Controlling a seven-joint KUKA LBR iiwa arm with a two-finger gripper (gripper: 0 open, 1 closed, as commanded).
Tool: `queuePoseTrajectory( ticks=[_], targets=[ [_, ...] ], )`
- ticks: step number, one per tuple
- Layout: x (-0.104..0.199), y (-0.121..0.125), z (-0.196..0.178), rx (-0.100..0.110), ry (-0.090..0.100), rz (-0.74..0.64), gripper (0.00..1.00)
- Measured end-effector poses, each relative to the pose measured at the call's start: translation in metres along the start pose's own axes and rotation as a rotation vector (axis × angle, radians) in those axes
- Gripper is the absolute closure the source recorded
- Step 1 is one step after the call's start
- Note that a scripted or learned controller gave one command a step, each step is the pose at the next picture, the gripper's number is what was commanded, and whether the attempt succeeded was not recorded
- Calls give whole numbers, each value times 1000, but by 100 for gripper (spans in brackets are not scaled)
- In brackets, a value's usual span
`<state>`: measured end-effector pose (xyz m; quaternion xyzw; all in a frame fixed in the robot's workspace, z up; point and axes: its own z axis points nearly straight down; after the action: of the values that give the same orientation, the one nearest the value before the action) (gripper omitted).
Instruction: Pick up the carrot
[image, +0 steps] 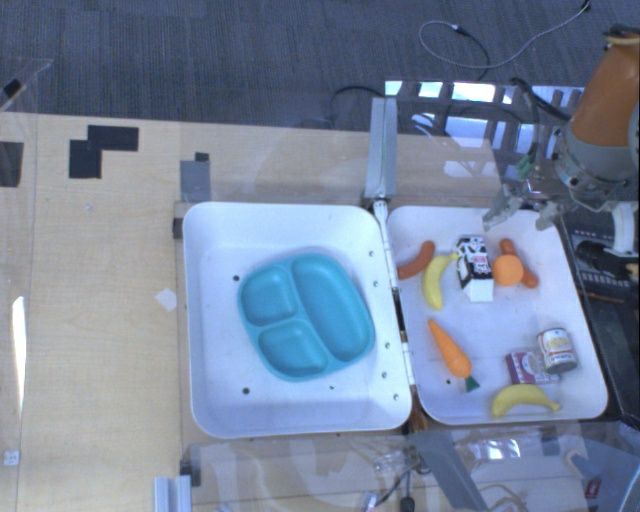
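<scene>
This was a robotics lab; 2 white bins (200, 300) sat on a plywood table (90, 300) with black markers (100, 148); loose cables (460, 40) crossed grey carpet (200, 50).

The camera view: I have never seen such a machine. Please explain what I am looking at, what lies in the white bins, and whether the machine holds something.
One camera looks down at a slant on a bench with two white bins. The grey and orange shape at the upper right is a robot arm; its gripper hangs over the right bin's far edge, holding nothing. The left bin holds a blue tray. The right bin holds toy food: the carrot it should pick up, two bananas, a sausage, an orange, a small carton, a can and a packet.
</scene>
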<state>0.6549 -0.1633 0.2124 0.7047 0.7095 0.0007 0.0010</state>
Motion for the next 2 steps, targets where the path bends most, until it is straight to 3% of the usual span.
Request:
queuePoseTrajectory(
  ticks=[1, 2],
  targets=[
    [-23, 20, 95, -27, -7, -4, 0],
    [-40, -19, 103, -52, -6, 56, 0]
  ],
)
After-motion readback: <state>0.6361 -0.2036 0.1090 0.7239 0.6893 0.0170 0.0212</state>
